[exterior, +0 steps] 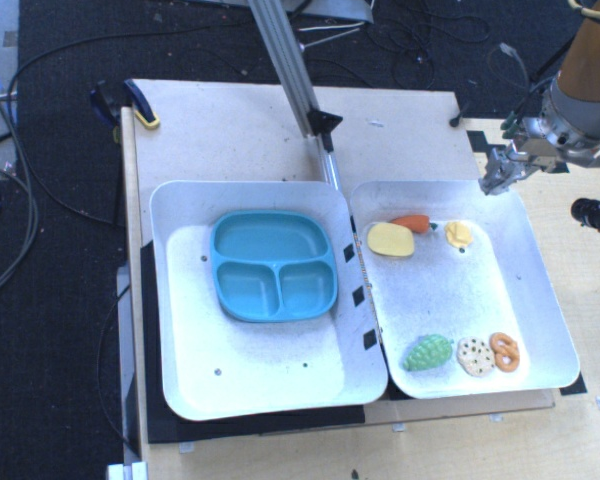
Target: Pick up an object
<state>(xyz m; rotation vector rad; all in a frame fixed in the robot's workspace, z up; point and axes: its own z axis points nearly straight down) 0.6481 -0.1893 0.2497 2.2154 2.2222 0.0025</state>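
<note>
The right bin (540, 298) holds several small food toys. A yellow oval piece (390, 240) lies at its far left with an orange carrot-like piece (412, 223) just behind it. A small yellow piece (459, 234) sits to their right. Near the front edge lie a green leafy piece (427, 352), a spotted cookie (474, 356) and a brown pretzel (505, 350). My gripper (497, 178) hangs above the right bin's far right corner, well clear of all the toys, with nothing seen in it.
The left bin (180, 368) carries a blue three-compartment tray (274, 265). A grey metal pole (285, 48) slants down from the top to the gap between the bins. Cables lie on the dark floor at left.
</note>
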